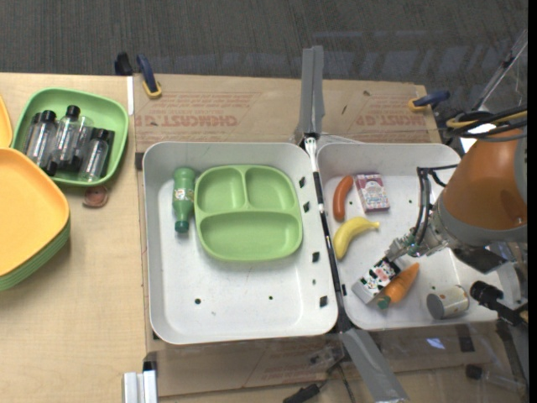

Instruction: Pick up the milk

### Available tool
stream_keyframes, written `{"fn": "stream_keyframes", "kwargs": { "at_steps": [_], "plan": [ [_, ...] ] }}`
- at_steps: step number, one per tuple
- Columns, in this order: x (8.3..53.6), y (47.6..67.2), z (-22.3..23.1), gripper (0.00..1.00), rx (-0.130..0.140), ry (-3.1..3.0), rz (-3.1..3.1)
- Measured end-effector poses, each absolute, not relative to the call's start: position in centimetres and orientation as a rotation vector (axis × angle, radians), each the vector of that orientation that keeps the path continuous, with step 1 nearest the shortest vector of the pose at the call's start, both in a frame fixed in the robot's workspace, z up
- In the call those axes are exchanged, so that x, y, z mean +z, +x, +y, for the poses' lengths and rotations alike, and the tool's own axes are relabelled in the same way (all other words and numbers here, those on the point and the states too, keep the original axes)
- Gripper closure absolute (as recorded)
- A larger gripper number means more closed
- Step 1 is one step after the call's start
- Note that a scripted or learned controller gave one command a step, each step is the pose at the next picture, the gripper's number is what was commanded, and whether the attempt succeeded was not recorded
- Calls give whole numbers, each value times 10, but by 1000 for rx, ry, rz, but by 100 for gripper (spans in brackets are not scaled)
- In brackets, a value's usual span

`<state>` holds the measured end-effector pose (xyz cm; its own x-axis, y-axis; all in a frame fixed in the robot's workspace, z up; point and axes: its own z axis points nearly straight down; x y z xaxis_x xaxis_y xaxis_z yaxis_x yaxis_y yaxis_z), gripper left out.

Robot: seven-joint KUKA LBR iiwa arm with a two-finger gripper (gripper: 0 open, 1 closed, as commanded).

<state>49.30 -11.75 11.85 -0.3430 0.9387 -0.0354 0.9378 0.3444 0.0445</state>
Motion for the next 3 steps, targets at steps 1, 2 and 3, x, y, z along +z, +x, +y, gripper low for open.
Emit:
{"fn": "stream_keyframes", "kwargs": {
  "at_steps": [1, 2, 3],
  "plan": [
    [191, 573, -75, 100, 0, 1153, 2921],
    [191, 650, -13, 100, -1, 1249, 2882],
    [191, 604, -37, 100, -4, 1759, 2604]
  ]
}}
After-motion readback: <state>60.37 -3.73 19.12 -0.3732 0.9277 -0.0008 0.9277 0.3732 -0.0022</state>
